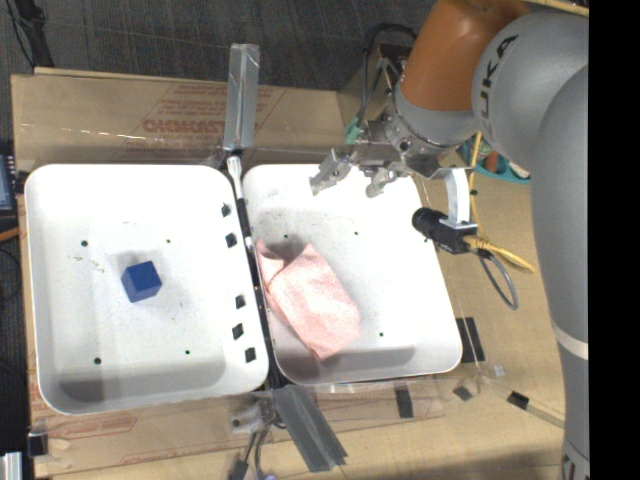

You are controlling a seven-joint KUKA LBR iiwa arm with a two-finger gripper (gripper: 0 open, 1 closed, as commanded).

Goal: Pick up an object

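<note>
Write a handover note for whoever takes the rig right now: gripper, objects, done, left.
Gripper: open, holding nothing, above the back edge of the right bin.
Pink cloth: crumpled in the right bin, against its left wall, nearer the front.
Blue cube: in the left bin, left of centre.
Done: nothing picked yet.
Left: lower onto an object, close, lift. The cloth is likely the nearer target.

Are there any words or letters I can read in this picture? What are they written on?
"KU": big dark letters on the grey robot arm; the rest of the word curves out of sight.
Red print on the brown cardboard behind the bins: too faint and blurred to read.
Nothing readable on the blue cube or the pink cloth.
</note>
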